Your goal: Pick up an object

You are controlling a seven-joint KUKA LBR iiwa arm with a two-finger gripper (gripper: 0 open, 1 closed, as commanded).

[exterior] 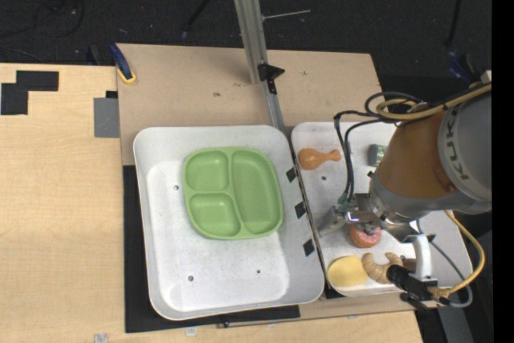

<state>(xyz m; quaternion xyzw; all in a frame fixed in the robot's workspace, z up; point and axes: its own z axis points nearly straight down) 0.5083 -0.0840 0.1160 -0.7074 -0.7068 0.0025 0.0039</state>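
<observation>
**Now hovering over the right bin, arm closing on a small red object**

Right now the KUKA arm (426, 165) is reaching in from the right and hanging low over the right bin (321, 197), its orange band turned toward the camera. The gripper (359, 219) is sitting just above a small red, rounded object (366, 236), which is lying near the middle of that bin's front half. From this slant the metal parts at the wrist are blurring into one another, so whether the gripper is spread or closed cannot be told, and nothing is showing as held.

The red object is peeking out directly beneath and slightly in front of the gripper, so the coming move looks like a short straight descent rather than a sideways reach. It appears squat and roundish, with no clear long axis.

Around it, a smooth yellow rounded piece (347, 271) is resting at the bin's front edge, a tan curved toy (379, 262) is lying just beside it, and an orange gourd-shaped toy (318, 158) is lying toward the back, its neck pointing right. A glossy green divided plate (234, 193) is occupying the left bin (161, 253), well apart from the arm. Both bins are sitting on the bench (193, 84).
</observation>
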